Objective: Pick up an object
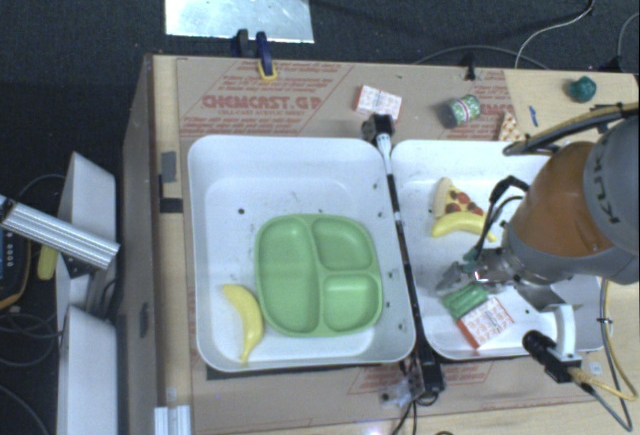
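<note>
The table [300, 98], a brown board printed with red lettering, carries two shallow white bins side by side. The left bin [215, 223] holds a green divided plate [318, 273] with three compartments, lying flat near the middle, and a yellow banana [245, 320] lies just beside the plate's lower left edge, close to the bin's front corner. The right bin [425, 178] is partly covered by the arm [575, 213], grey with an orange band, which reaches in from the right and hangs low over the bin's floor. Its gripper [470, 273] sits just above a green box [465, 300], and whether the jaws are parted or closed cannot be told, since the wrist hides them from this angle; nothing is seen clamped between them. Touching the green box on its lower right lies a white and red packet [487, 323]. Toward the back of the same bin lie a second banana [458, 225] and, just behind it and touching, a pizza slice toy [450, 195]. On the table behind the bins stand a small tin can [463, 109] on its side and a white card [378, 102] near the bins' dividing rims.
</note>
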You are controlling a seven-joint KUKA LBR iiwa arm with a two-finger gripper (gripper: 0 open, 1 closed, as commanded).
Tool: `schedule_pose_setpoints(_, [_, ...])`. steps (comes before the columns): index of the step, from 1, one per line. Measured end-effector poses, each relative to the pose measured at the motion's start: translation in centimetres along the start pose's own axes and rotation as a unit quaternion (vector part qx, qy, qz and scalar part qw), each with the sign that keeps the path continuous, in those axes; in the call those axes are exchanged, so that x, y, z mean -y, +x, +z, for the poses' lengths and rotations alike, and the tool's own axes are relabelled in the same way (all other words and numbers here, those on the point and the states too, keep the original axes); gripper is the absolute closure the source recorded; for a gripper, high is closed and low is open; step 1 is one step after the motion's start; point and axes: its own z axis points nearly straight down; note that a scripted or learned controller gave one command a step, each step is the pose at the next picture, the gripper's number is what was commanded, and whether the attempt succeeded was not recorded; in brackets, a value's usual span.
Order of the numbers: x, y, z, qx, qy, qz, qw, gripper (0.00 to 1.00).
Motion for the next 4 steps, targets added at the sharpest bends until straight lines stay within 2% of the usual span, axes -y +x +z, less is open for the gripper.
schedule_pose_setpoints(2, [0.0,0.3,0.0,0.000,0.000,0.000,1.0000,0.00])
schedule_pose_setpoints(3, [-12.6,-1.9,-2.8,0.001,-0.002,-0.001,1.0000,0.00])
schedule_pose_setpoints(4, [-13.2,0.8,-0.4,0.002,-0.003,-0.001,1.0000,0.00])
